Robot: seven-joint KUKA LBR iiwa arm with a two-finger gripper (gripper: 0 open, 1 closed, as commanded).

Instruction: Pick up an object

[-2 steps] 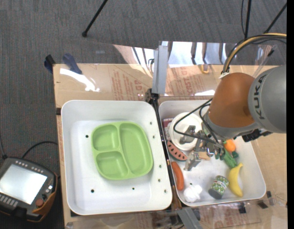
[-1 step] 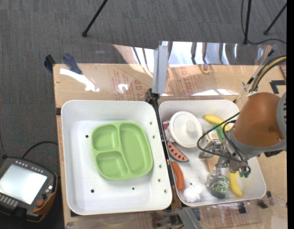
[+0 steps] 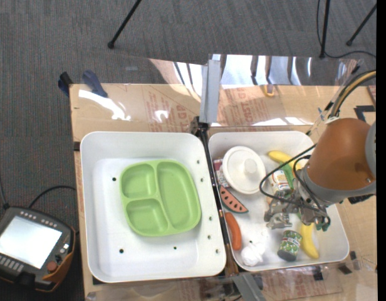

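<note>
Nearest the camera, in the right bin [image 3: 341, 246], lie a crumpled white wad [image 3: 254, 253], a small green-lidded can [image 3: 289, 245] and a banana [image 3: 309, 240], with an orange carrot [image 3: 234, 231] along the bin's left wall. Just above them the gripper [image 3: 294, 211] hangs low over the bin floor; whether it grips anything cannot be told. Farther back sit a watermelon slice [image 3: 233, 201], a white lidded bowl [image 3: 244, 169] and a second yellow banana [image 3: 281, 157]. The left bin [image 3: 99, 231] carries a green divided plate [image 3: 160, 197].
</note>
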